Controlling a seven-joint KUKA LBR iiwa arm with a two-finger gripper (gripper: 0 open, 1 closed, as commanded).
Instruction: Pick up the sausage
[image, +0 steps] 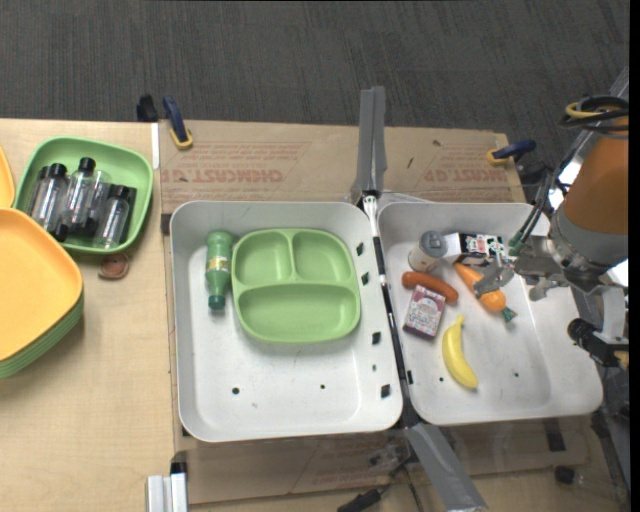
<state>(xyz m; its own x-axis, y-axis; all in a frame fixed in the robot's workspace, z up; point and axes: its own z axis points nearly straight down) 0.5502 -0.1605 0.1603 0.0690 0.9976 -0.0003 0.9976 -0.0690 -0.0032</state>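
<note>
Your two-finger metal gripper (497, 268) hangs low over the right-hand shallow white bin (520, 385), directly above the orange carrot-shaped toy (482, 287); you cannot tell from this slant whether it is spread or pressed together, and nothing shows pinched in it. Take the carrot as your landmark. The short reddish-brown sausage (430, 286) lies just beside it toward the divider between the bins, long axis running from the divider-side upper end down toward the carrot at a gentle slant. So the coming move, as I judge it, is a short shift toward the divider. Room is tight: a small pink-red printed box (423, 314) touches or nearly touches the sausage's near side, and a grey round tin (432, 244) sits just beyond it. The yellow banana (459, 352) lies nearer you than the carrot, apart.
</note>
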